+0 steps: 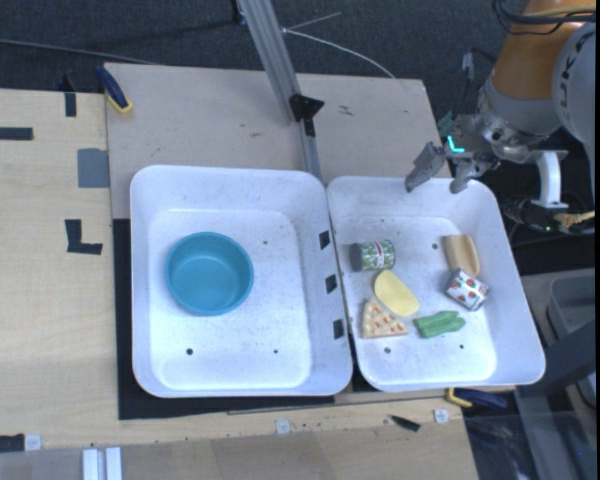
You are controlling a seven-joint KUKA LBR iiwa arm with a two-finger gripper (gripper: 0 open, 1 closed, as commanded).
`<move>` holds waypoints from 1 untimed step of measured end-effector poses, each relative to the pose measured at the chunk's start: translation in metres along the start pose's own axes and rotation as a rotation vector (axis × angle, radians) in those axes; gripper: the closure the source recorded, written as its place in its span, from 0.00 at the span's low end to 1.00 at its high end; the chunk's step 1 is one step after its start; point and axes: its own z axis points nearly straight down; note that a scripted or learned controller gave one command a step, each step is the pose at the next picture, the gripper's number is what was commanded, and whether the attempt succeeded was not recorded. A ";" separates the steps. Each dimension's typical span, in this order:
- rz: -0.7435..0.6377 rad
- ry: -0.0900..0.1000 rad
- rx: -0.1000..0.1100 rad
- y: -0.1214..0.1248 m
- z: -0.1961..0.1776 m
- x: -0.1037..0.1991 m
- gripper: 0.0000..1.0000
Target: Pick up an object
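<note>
From the near rim of the right bin [520, 373] we read the choices upward: a green vegetable-shaped toy [439, 323] lying flat, a pizza-slice toy [382, 321] just beside it on the side toward the blue bowl, and a yellow lemon-like piece [395, 293] touching the top of the slice. Farther in sit a small box with a red and white pattern [466, 289], a tan bread-like roll [461, 253] just above it, and a small can with a green label [376, 255] lying on its side near the wall shared with the other bin. The left bin [150, 363] carries only a blue bowl [210, 273]. We judge the step in hand to be the approach, with nothing chosen yet. To do it well, we would pick a piece with free space on both sides: the can or the roll looks easiest, since the slice, the yellow piece and the green toy crowd one another. We would descend straight over the piece's middle, turning the wrist so the jaws close across its short width, and keep clear of the bin walls. At the far rim of the right bin the gripper [439, 171] hangs with its two dark fingers spread moderately apart, holding nothing and touching none of the toys, all well apart from it.
</note>
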 end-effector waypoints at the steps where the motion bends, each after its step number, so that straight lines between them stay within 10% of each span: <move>1: 0.000 0.000 -0.002 0.000 -0.001 0.000 0.00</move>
